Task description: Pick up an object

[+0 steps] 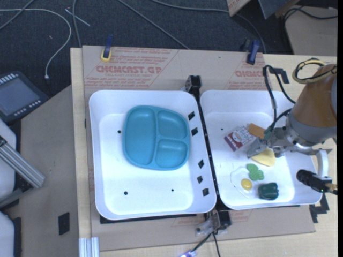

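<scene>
Left white bin (107, 159): holds one light-blue plastic plate with three compartments (157, 138), lying flat in the bin's upper middle. Bare white floor around it, a few small dark dots on the floor.

Between the bins: a black divider strip (201, 143) running top to bottom, with small black clips along it.

Right white bin (225, 103): several small objects grouped toward the centre and lower right. A red and white crumpled packet (237, 139) lies in the middle. Just right of it, an orange block (256, 130). Below those, a pale yellow wedge-shaped piece (265, 158). Lower down, a bright green lumpy toy (254, 171), a small yellow round piece (246, 184) near it, and a dark green pepper-shaped toy (268, 190) at the bin's lower right.

Gripper (261, 146): low in the right bin, just above the yellow wedge and close to the orange block. Whether it is apart, together or clamped on anything cannot be told. Grey arm with orange band (316, 108) enters from the right.
</scene>
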Robot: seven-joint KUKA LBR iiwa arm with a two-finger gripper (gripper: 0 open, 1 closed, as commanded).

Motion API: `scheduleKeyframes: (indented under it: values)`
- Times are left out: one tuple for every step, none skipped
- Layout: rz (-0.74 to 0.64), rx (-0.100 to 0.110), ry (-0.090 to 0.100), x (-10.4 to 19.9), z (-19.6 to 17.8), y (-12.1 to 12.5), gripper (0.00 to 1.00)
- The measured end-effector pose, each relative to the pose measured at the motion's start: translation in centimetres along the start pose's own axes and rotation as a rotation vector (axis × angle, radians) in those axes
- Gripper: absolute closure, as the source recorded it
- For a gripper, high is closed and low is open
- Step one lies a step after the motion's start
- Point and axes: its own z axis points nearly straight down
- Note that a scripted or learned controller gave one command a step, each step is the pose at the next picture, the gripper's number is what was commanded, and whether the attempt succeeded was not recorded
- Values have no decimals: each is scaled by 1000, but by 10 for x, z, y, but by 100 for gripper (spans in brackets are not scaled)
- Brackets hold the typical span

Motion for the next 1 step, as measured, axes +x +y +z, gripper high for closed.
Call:
scheduleKeyframes:
  values:
    - [-1,-8,-1,0,-15,2,100]
